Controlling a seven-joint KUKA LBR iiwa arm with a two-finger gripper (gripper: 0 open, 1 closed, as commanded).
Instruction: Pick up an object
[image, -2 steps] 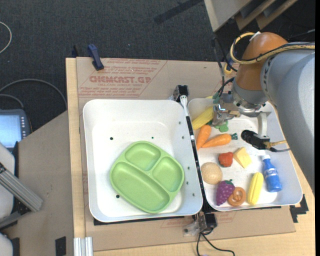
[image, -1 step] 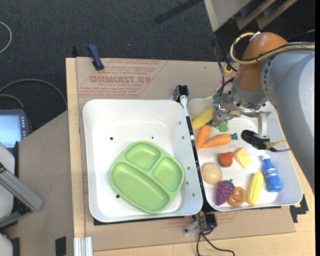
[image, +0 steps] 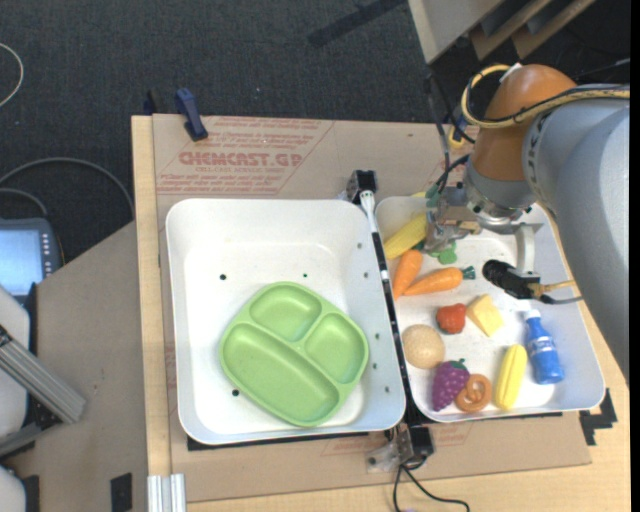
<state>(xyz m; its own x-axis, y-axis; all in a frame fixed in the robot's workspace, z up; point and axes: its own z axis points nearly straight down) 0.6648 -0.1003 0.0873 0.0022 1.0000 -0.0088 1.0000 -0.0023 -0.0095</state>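
Note:
My gripper (image: 441, 238) hangs low over the far left part of the right bin (image: 580, 385). It is right beside a yellow banana (image: 404, 239) and just above two orange carrots (image: 407, 271) (image: 436, 282). Nearer the front lie a red tomato (image: 451, 318), a yellow cheese wedge (image: 486, 315), a beige roll (image: 422, 346), purple grapes (image: 449, 381), an orange pretzel (image: 474, 392), a yellow corn cob (image: 510, 375) and a blue bottle (image: 543, 351). I see nothing lifted off the bin floor.
The left bin (image: 200, 240) holds a green divided plate (image: 294, 351) toward its front. A raised wall (image: 380, 270) separates the two bins. The grey arm (image: 590, 170) covers the right bin's far right corner.

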